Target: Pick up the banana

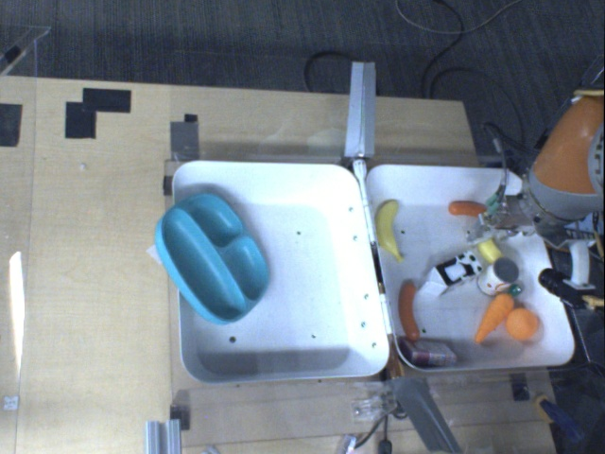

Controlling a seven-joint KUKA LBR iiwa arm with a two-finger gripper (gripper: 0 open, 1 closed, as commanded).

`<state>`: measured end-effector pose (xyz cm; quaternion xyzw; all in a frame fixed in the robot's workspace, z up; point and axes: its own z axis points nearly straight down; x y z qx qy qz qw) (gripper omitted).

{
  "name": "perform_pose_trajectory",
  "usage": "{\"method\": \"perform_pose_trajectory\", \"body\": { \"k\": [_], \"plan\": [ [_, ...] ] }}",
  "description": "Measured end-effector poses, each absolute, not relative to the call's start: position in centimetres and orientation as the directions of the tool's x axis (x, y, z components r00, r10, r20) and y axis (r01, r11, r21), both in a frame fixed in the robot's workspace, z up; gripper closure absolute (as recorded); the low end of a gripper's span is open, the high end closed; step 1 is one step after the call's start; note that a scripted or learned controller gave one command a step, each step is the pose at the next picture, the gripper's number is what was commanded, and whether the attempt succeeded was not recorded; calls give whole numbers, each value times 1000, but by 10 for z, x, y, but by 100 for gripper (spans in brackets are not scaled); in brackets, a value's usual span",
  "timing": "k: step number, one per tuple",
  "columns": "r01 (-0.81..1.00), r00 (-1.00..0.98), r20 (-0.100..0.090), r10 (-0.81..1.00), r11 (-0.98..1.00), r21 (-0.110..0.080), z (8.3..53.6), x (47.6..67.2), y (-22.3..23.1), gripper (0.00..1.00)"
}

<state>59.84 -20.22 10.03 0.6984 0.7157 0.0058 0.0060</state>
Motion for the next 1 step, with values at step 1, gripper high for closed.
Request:
{"method": "perform_pose_trajectory", "body": {
  "k": [1],
  "plan": [
    [999, 31, 0, 1000, -31, 7, 212, 597, -134, 100]
  ]
}}
